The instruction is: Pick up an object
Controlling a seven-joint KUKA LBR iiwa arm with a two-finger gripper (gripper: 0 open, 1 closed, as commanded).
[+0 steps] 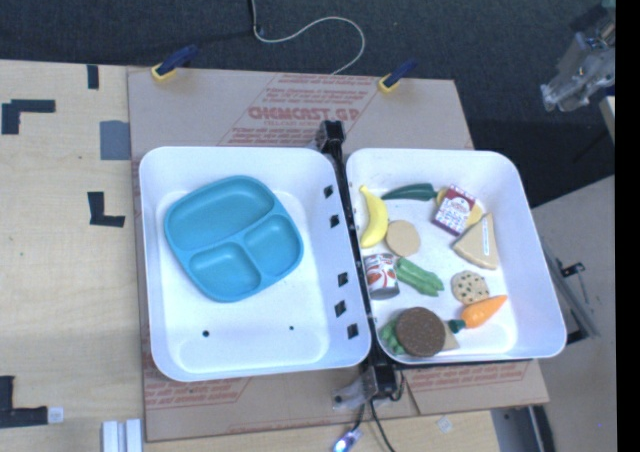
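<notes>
Well below the hand, food toys lie binned.

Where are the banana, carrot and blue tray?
banana (373, 218), camera view, middle of its yellow curve
carrot (485, 310), camera view, orange body
blue tray (232, 237), camera view, ridge between its compartments

left bin: tray in it | right bin: banana left, near divider; can in front of it; box and wedge right; carrot front right; patty front | end effector behind, right of bins
</notes>
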